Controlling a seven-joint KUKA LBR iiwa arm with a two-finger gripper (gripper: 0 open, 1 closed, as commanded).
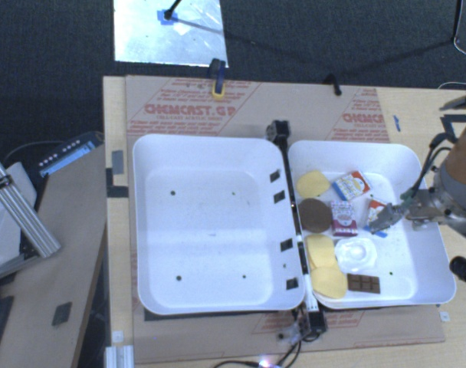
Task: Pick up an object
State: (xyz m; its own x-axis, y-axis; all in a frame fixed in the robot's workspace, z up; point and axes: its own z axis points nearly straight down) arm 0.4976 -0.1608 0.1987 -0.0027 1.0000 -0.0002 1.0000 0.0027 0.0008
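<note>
The right bin (408,158) holds several small items. A yellow piece (313,182) and a blue, white and orange packet (351,184) lie at its far side. A brown disc (316,215) and a red and white packet (342,218) sit in the middle. Nearer the front are a white round cup (354,253), two more yellow pieces (320,249) (330,281) and a chocolate bar (363,284). My gripper (385,218) hangs low over the bin's right half, beside a small red and white item (375,206) that it partly hides.
The left bin (145,205) adjoins the right one along a clipped divider (290,205). Both rest on a printed cardboard sheet (187,106). A yellow and blue clamp (218,79) and a shiny metal plate (168,21) lie behind. An aluminium frame (18,221) stands at the left.
</note>
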